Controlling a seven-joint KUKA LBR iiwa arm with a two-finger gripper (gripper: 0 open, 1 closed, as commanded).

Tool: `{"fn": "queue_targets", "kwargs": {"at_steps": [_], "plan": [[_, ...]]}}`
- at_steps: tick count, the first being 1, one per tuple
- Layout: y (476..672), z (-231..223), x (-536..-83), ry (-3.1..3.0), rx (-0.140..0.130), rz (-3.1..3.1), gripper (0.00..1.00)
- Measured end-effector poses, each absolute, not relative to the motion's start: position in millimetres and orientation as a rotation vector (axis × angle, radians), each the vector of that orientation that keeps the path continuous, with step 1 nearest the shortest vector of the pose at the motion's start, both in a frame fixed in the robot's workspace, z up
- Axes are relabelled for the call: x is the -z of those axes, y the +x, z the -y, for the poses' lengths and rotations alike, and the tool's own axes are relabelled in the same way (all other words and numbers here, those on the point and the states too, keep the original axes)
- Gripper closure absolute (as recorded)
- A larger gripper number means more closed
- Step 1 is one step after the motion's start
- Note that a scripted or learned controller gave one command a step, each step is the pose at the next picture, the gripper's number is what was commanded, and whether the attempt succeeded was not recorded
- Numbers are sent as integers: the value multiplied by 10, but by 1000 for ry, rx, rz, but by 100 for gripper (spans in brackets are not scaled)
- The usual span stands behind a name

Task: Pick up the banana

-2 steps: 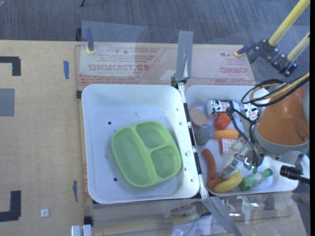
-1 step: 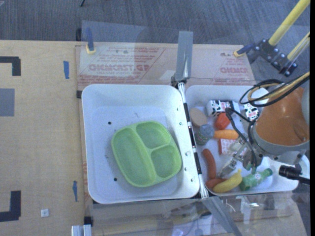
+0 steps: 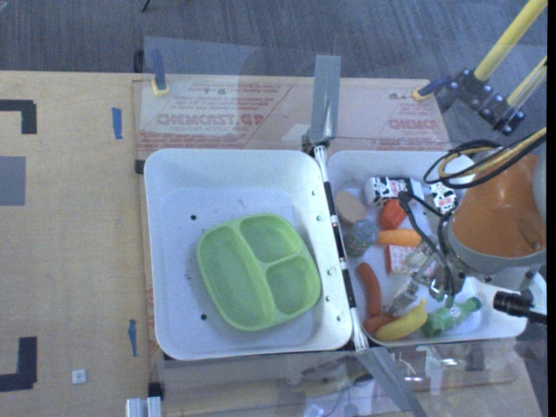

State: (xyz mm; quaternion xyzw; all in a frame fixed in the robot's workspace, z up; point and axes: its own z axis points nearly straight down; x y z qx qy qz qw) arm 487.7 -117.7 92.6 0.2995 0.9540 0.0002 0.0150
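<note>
Left bin (image 3: 165, 233): green three-section plate (image 3: 258, 270), tilted slightly. Right bin (image 3: 347, 168): hot dog (image 3: 372, 287), carrot (image 3: 399, 237), grey stone-like piece (image 3: 361, 233), tan round piece (image 3: 351, 205), green bottle (image 3: 452, 317), cow-print item (image 3: 388, 188).

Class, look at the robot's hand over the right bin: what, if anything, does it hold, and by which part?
It cannot be told. The hand sits just above the banana, but no hold on it shows.

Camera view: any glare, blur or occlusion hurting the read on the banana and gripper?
Camera view: lighting is even and soft, shadows faint. Clear panels behind the bins give a mild sheen. The banana is sharp enough and fully lit in the right bin. The gripper is cluttered by cables and slightly soft, so its fingers are hard to read. The green plate reads cleanly.
</note>
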Motion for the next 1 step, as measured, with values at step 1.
{"fn": "queue_targets", "kwargs": {"at_steps": [1], "plan": [[4879,1184,-922,942,-3,-2966,0]]}}
